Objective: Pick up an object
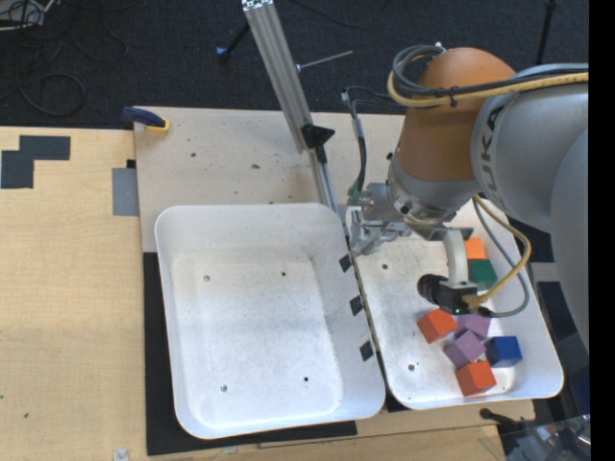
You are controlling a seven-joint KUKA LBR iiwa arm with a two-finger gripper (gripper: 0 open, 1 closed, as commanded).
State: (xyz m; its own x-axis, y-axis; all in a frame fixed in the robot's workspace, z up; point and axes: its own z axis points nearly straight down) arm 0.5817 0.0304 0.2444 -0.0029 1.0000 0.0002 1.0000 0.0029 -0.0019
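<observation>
Several small blocks lie in the right bin, bunched toward its right side. Among them are an orange block, a purple block, a blue block, a red-orange block, a green block and another orange block. My gripper hangs under the orange-banded wrist over the far part of the right bin, left of the green block and above the orange one. The wrist hides most of it, and nothing shows held in it.
The left bin sits beside the right one, their rims meeting near black clips. A slanted metal rail rises behind the bins. A blue-and-yellow clamp sits at the bench's far left corner.
</observation>
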